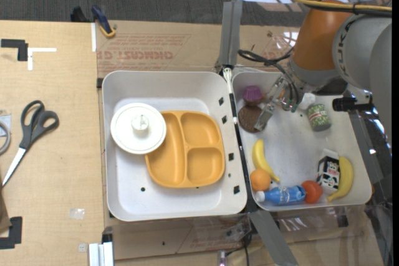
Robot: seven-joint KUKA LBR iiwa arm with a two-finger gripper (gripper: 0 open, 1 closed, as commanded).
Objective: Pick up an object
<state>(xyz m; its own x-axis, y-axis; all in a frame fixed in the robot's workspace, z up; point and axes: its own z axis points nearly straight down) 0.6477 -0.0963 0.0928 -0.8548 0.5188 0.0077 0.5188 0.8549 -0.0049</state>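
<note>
Lying at the near edge of the right bin [365, 193] was a blue water bottle [283, 195], with a small orange [260, 180] and a red ball [312, 191] touching its two ends. One banana [263, 160] lay just above the orange, and another banana [345, 179] sat beside a little black and white carton [328, 174]. At the far end, the gripper [269, 112] hung low over a brown round thing [250, 116], right next to a purple block [252, 94]. I could not tell if the jaws were wide or narrow. A green can [319, 116] stood apart to the side. The brown thing looked small and light, maybe soft, so the jaws should pinch it across its middle. The left bin [118, 196] held a yellow tray [187, 149] and a white lid [138, 128].
</note>
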